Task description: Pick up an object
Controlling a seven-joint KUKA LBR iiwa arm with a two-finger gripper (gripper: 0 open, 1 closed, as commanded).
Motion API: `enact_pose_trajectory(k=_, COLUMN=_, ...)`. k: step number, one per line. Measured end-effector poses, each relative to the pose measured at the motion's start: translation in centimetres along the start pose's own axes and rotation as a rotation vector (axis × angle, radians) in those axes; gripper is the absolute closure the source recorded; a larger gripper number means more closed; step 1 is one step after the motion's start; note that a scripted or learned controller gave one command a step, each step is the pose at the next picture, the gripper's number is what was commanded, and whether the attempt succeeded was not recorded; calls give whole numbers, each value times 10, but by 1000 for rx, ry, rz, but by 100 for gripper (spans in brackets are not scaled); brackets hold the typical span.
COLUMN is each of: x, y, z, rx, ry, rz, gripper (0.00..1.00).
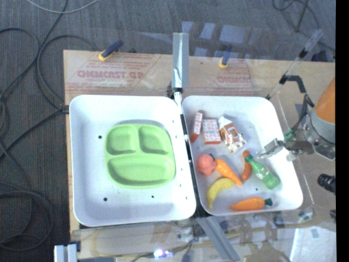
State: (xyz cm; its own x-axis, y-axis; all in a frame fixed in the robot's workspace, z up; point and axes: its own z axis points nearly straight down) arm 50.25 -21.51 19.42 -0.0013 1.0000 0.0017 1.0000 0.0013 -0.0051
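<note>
a slanted overhead look at a bench holding two shallow white bins side by side. the left bin [82, 162], filling the centre left of the frame, holds a lime green divided tray [140, 153] with three compartments, lying flat in the middle. the right bin [283, 124], at centre right, holds a scatter of toy food: three small cartons [211, 130] stand in a loose row near its upper middle (one red and narrow, two orange and white), a pink peach [205, 164] lies below them with an orange carrot [228, 171] touching its right side, a yellow banana [218, 190] curves just under the carrot, a second carrot [251, 203] with a green top lies along the bin's lower edge, and a green bottle [263, 172] lies tilted at the right of the pile, beside a small orange piece. the robot arm [327, 119] enters from the right edge of the frame, grey with an orange band, and its gripper [275, 146] hangs over the right side of the right bin, just above the green bottle's upper end; whether the fingers are parted or closed cannot be told at this size, and nothing is seen between them
</note>
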Motion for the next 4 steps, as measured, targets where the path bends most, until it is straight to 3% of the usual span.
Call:
enact_pose_trajectory(k=1, x=8, y=29, z=105, rx=-13, ry=0, rz=-135, gripper=0)
enact_pose_trajectory(k=2, x=5, y=30, z=96, rx=-17, ry=-7, rz=-131, gripper=100)
enact_pose_trajectory(k=3, x=7, y=30, z=103, rx=-15, ry=-12, rz=-168, gripper=100)
enact_pose_trajectory(k=4, x=51, y=55, z=-9, rx=-1, ry=-4, rz=-100, gripper=100)
